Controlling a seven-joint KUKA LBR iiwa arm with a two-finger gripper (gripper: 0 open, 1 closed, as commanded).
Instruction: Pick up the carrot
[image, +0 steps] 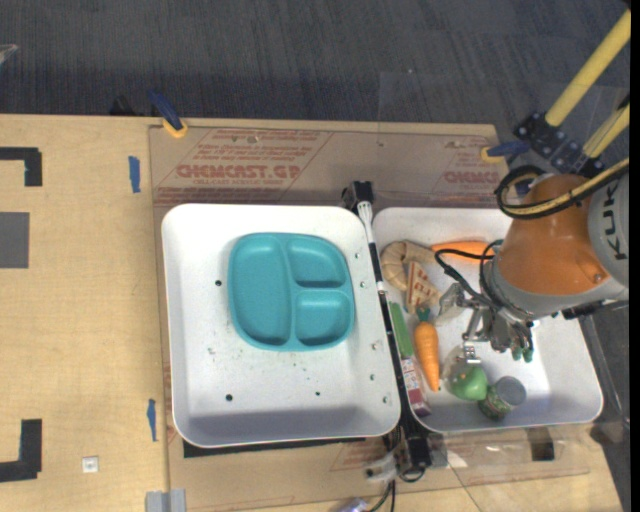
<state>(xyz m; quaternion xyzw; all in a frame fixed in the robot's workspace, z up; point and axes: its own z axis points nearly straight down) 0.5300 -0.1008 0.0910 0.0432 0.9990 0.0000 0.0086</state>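
Observation:
The carrot (428, 355) is orange with a green top and lies lengthwise in the left part of the right bin (575, 385). My gripper (495, 338) hangs over the middle of that bin, a short way to the right of the carrot and apart from it. It looks open, with nothing between its fingers. The orange band of the arm (545, 255) rises above it and hides part of the bin's back.
A green round fruit (468, 383) and a grey lump (507, 392) lie just below the gripper. A wooden piece (412, 272), an orange item (463, 248) and a green stick (400, 330) share the right bin. The left bin (200, 380) holds a teal divided plate (293, 290).

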